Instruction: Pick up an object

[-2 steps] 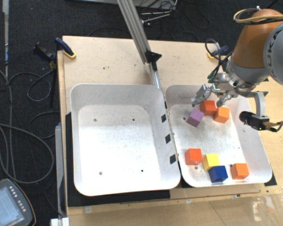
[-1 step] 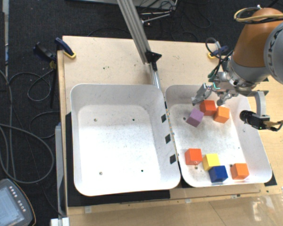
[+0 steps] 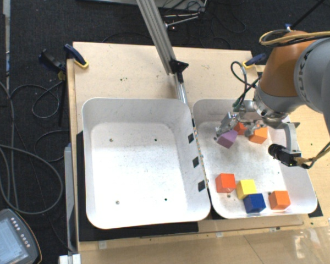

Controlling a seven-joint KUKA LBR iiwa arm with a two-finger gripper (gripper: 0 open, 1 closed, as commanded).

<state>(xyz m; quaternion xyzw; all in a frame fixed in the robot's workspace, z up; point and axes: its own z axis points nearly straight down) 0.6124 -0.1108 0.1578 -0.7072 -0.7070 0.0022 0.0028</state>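
Note:
My gripper (image 3: 234, 125) hangs over the upper part of the right bin (image 3: 297, 172), under the grey arm with the orange band. A purple block (image 3: 226, 140) lies tilted just below and left of the gripper tip, touching it or very close. An orange block (image 3: 258, 135) sits just right of the gripper, and a bit of red-orange (image 3: 241, 128) shows right behind the tip. Near the bin's front lie an orange-red block (image 3: 225, 182), a yellow block (image 3: 245, 188), a blue block (image 3: 254, 203) and another orange block (image 3: 279, 199).
The left bin (image 3: 99, 120) stands beside the right one, with a shared wall between them. A metal bar (image 3: 159, 37) slants down from the back to the bins' junction. A black cable fitting (image 3: 283, 155) hangs off the arm over the right bin.

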